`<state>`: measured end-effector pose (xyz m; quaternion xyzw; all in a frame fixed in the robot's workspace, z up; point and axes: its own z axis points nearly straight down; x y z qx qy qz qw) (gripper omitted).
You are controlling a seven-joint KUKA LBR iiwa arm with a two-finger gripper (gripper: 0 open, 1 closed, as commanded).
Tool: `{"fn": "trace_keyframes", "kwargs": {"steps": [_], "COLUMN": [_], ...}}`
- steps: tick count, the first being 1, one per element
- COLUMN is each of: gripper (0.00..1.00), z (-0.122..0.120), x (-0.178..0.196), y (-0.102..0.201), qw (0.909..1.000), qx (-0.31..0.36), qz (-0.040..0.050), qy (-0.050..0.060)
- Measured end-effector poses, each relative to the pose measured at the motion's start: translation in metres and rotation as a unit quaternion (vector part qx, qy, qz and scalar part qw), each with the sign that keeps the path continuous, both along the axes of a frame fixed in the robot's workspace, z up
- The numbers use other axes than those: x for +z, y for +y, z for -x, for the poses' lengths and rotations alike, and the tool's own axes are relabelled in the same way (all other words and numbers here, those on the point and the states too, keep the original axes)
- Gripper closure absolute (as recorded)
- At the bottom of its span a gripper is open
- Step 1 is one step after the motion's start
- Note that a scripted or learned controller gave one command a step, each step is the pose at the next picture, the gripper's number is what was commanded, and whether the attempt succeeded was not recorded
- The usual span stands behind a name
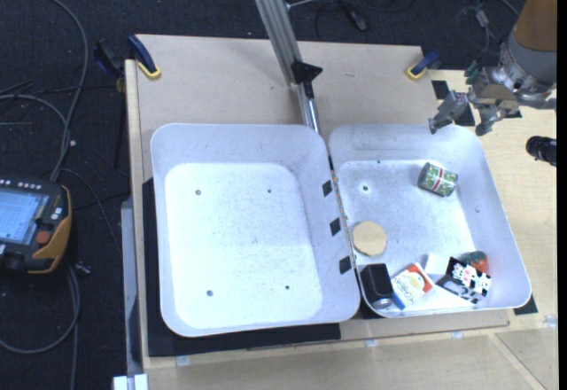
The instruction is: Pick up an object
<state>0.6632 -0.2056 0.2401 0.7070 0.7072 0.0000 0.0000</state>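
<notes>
The right bin (496,202) holds several small objects. A green can (438,178) lies on its side near the back. A round tan disc (370,238) rests by the bin's left wall. Along the front lie a black block (376,280), an orange and white packet (412,283) and a black, white and red toy (467,276). My gripper (464,111) hangs above the back right rim of this bin, up and right of the can, with its two fingers spread apart and nothing between them.
The left bin (177,158) sits beside the right one. A grey metal post (275,11) slants down to the seam between the bins. Yellow and blue clamps (142,60) (423,66) grip the board's back corners. A handheld controller (27,220) lies at far left.
</notes>
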Motion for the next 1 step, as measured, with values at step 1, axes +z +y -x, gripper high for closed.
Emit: {"fn": "trace_keyframes", "kwargs": {"steps": [1], "gripper": [1.00], "z": [-0.0002], "x": [0.0105], "y": [0.0000], "qw": [1.0000], "qx": [0.000], "qz": [0.0002], "qy": [0.000]}}
